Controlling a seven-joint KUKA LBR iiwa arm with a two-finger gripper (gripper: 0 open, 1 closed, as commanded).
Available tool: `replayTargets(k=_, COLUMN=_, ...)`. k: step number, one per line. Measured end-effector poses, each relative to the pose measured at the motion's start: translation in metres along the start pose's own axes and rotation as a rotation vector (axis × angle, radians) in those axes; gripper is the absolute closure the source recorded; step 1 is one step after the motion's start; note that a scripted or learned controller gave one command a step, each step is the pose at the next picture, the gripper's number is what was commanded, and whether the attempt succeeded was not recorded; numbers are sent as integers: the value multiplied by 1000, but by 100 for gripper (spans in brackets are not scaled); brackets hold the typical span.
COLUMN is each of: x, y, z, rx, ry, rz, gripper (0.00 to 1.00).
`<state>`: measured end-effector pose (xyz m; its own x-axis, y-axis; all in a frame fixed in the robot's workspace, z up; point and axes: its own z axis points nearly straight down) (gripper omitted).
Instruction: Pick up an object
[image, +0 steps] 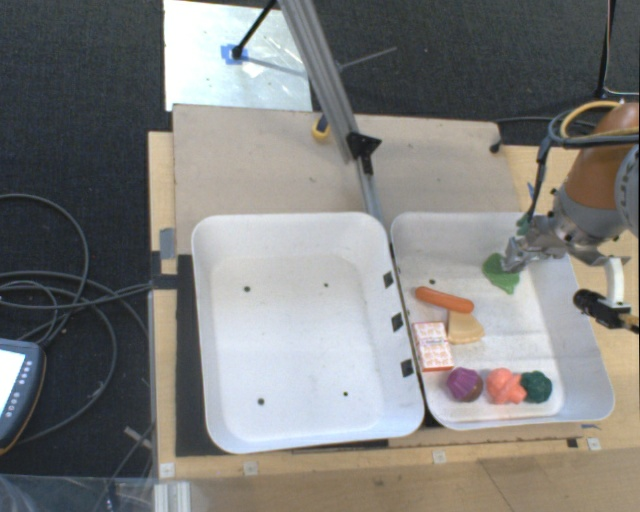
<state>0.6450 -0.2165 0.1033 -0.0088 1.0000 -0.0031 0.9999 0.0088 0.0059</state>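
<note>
In the right bin (580, 395) my gripper (517, 257) reaches down at the far right side, right on top of a green leafy piece (501, 273). Its fingers are too small and hidden to read. Nearer the bin's middle lie an orange sausage (444, 299), a tan wedge (465, 328) and a small pink-and-white box (433, 346). Along the front wall sit a purple piece (464, 384), an orange-pink piece (505, 387) and a dark green piece (537, 386).
The left bin (215, 245) adjoins the right one, joined by black clips (397, 321). A slanted metal pole (335, 90) crosses the bench behind the bins. Cables (60, 300) and a pendant (15, 385) lie on the floor at left.
</note>
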Motion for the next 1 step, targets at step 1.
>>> replayTargets(k=1, x=1, y=8, z=-47, rx=-2, ry=1, rz=2, gripper=100)
